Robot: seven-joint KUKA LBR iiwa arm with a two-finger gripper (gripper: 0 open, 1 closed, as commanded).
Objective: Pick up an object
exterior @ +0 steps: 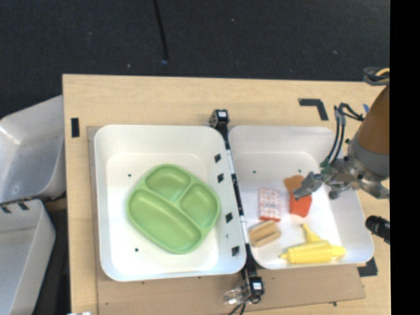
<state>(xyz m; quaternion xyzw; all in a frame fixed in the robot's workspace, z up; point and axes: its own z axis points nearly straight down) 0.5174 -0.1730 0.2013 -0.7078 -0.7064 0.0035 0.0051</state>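
Green plastic fills the left bin [105, 176]: a divided plate [172, 207] with three compartments lies flat near its middle, on the pale wooden table [144, 100]. Right of the divider, in the right bin [275, 140], a small red-and-white packet [269, 204] lies near the centre, with a tan bun-like piece [264, 233] just near of it. Further right, an orange-red block [300, 201] stands beside the packet, and a yellow corn-shaped toy [313, 251] rests along the near wall. The jaws [307, 186] sit right over the top of the orange-red block; whether they are spread or pinching it cannot be told. The grey arm [374, 136] with its orange band reaches in from the right edge.
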